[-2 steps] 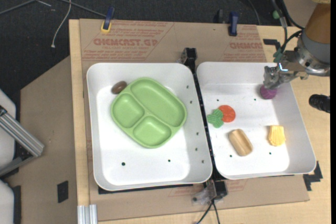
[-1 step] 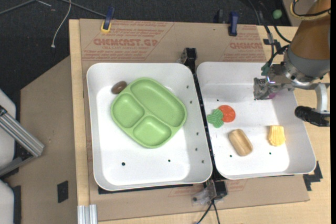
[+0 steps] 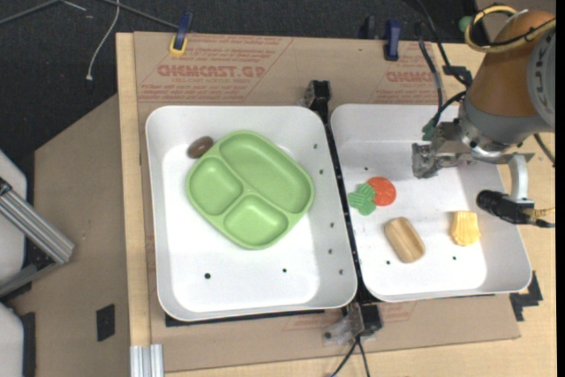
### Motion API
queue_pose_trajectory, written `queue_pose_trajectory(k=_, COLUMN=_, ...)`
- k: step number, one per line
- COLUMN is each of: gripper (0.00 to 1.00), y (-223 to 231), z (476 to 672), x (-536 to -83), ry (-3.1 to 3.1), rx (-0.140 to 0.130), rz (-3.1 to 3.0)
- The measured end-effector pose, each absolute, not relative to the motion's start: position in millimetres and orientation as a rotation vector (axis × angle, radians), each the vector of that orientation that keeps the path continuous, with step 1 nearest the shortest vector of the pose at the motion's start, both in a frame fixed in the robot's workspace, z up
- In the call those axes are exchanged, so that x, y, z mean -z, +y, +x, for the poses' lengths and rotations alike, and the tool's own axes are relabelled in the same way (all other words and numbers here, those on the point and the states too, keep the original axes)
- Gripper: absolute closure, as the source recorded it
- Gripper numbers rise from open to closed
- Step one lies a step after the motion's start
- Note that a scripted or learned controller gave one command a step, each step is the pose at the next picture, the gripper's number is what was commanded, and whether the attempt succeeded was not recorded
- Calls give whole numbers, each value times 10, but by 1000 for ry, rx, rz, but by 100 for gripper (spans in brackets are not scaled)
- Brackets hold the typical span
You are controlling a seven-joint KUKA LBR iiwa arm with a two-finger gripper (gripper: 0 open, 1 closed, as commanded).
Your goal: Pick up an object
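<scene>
Bread roll (image 3: pixel 404 239) is sitting just below-left of the gripper (image 3: pixel 425 160), which is hovering, can't tell how it's set, nothing visibly held.

two white bins: left bin (image 3: pixel 177 216), right bin (image 3: pixel 441 278). one green divided plate (image 3: pixel 250 188), centre-left of frame. one small brown lump (image 3: pixel 201 147) at its upper left. one red-and-green toy (image 3: pixel 372 194), one tan block (image 3: pixel 404 239), one yellow piece (image 3: pixel 465 228), all lower right. two blue clamps (image 3: pixel 183 33) (image 3: pixel 392 40) along the top.
</scene>
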State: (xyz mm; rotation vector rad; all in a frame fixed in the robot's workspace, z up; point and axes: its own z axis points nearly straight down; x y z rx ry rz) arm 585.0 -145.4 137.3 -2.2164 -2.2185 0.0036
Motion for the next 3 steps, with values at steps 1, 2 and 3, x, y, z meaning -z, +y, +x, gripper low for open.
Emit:
queue_pose_trajectory(k=1, gripper=0, y=-1445, z=5840, x=-842, ry=-2217, rx=-5, rz=-2217)
queue_pose_trajectory(k=2, gripper=100, y=-1449, z=5861, x=-991, ry=-2221, rx=2, rz=-2222)
queue_pose_trajectory(k=3, gripper=100, y=-1510, z=5937, x=-1591, ry=-2226, rx=4, rz=-2224)
